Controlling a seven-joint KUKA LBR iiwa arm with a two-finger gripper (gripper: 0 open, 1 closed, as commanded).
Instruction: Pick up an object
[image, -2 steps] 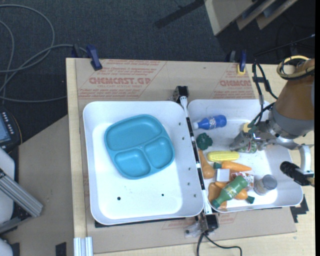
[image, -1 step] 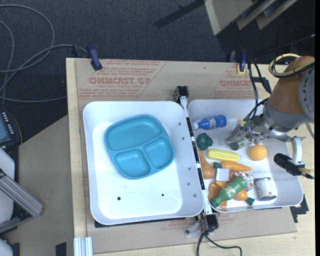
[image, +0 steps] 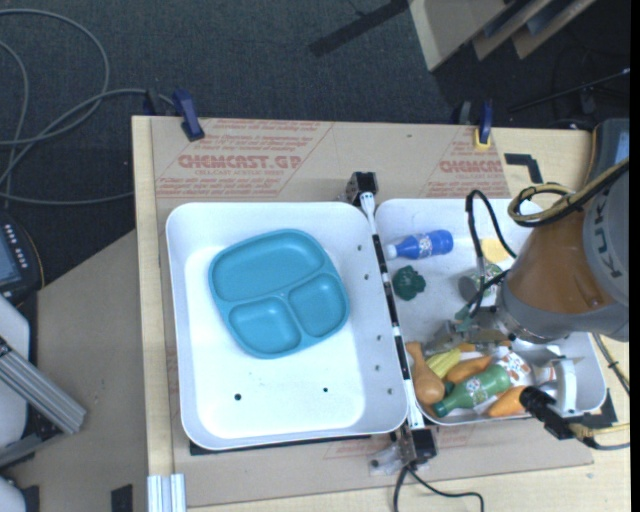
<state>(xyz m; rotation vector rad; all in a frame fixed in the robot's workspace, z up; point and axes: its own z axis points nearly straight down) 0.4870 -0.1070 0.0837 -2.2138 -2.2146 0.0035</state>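
Note:
The right bin (image: 440, 212) holds a small blue bottle (image: 421, 245) lying near its far edge. A dark green round piece (image: 407, 284) lies just below it. At the near edge is a heap of toy food: a green bottle (image: 474, 390), an orange carrot-like piece (image: 427, 378), a yellow piece (image: 444, 358) and other orange pieces (image: 467, 368). My gripper (image: 478, 305) hangs low over the middle of this bin, just above the heap and right of the green piece. The orange-banded wrist (image: 555, 275) hides much of it.
The left bin (image: 270, 400) holds a blue divided plate (image: 278, 291) in its far half. A black clip (image: 362, 185) sits between the bins at the far edge. Blue clamps (image: 186, 113) hold the brown board.

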